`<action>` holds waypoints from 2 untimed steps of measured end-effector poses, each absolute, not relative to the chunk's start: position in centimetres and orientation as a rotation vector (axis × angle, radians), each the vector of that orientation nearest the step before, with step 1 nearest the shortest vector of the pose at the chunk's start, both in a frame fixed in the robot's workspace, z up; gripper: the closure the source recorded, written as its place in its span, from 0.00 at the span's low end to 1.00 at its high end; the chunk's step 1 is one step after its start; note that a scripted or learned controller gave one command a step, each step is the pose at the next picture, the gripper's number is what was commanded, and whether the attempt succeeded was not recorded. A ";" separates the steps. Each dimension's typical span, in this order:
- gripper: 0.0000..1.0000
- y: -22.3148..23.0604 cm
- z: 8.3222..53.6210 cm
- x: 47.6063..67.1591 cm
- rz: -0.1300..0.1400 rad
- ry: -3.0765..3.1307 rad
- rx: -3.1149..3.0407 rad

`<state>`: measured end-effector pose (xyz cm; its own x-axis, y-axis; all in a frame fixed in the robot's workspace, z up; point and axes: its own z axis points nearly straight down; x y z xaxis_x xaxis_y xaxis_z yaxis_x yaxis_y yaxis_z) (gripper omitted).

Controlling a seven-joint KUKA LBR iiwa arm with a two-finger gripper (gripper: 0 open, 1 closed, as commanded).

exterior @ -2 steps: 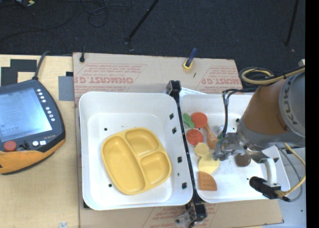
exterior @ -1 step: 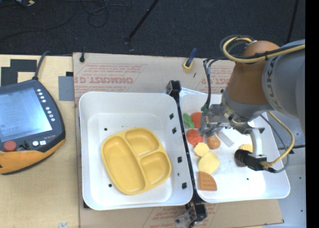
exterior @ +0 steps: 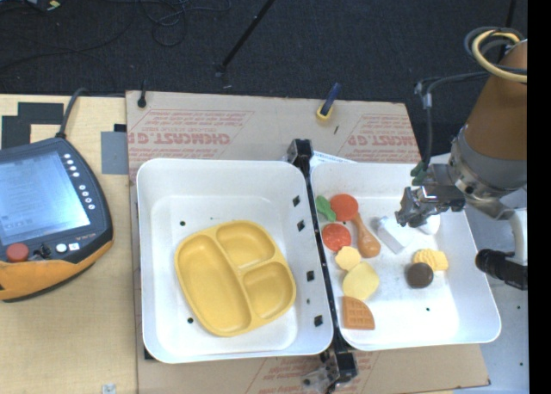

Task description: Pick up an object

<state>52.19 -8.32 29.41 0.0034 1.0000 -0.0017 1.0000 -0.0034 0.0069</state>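
In the camera view, the surface (exterior: 95,315) carries two shallow white bins side by side. The left bin (exterior: 159,212) holds a yellow divided tray (exterior: 234,276). The right bin (exterior: 469,315) holds the toy food that the task can draw from: a red tomato-like piece (exterior: 336,236), an orange carrot-like piece (exterior: 367,237), a green bit (exterior: 325,208) at the far left corner, two pale yellow lumps (exterior: 360,280), an orange wedge (exterior: 357,314) at the near edge, a yellow ridged piece (exterior: 430,259) and a dark brown ball (exterior: 419,275) touching it.

The arm (exterior: 498,126) reaches in from the right, and its claw (exterior: 417,209) hangs over the far right part of the right bin, just beside a small grey block (exterior: 387,236). Whether the claw is spread or pressed together cannot be told from this slant, and nothing is seen between its tips.

The step in hand looks like the approach to a pick. To do it well, choose a piece that stands apart, such as the grey block or the yellow ridged piece. Centre the claw over it, come straight down, and avoid nudging the brown ball or the bin wall.
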 end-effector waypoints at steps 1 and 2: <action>1.00 7.5 34.6 55.9 0.011 2.242 2.203; 1.00 12.9 45.5 51.8 0.014 2.230 2.210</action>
<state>51.81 12.91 45.45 -0.0087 1.0000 0.0048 0.9999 0.0086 0.0077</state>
